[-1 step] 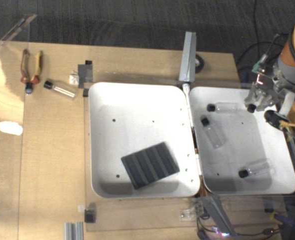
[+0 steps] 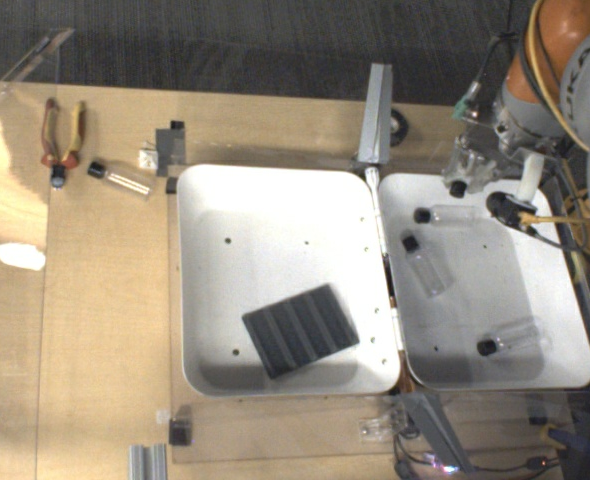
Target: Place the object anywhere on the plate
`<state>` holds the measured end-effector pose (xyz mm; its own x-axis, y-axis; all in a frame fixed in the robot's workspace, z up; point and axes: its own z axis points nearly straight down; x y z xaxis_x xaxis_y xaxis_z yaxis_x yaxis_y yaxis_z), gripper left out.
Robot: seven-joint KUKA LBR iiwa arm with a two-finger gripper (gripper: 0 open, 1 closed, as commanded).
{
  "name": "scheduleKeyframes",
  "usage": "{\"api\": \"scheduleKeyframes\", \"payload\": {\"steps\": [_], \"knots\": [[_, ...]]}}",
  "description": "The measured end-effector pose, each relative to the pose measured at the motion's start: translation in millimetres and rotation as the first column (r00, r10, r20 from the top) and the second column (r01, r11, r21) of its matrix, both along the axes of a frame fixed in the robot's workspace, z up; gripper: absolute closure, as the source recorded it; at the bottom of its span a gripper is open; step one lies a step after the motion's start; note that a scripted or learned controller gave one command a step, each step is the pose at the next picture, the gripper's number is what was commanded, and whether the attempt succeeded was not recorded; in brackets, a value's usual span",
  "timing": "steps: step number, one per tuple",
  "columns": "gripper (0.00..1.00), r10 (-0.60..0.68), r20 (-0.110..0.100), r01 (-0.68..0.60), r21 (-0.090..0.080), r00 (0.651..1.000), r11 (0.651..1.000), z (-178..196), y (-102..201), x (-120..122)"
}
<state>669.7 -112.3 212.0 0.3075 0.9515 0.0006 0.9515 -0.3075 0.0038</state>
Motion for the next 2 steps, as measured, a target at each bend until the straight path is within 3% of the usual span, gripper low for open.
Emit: {"api": "scheduleKeyframes", "payload": {"steps": [1, 2], "knots": [[1.00, -0.389, -0.002, 0.389, 0.002, 0.921, 0.921, 26.1, 85.2, -0.4], [1.00, -0.457, -0.003, 0.457, 0.002, 0.889, 0.889, -28.4, 156.8, -29.6]]}}
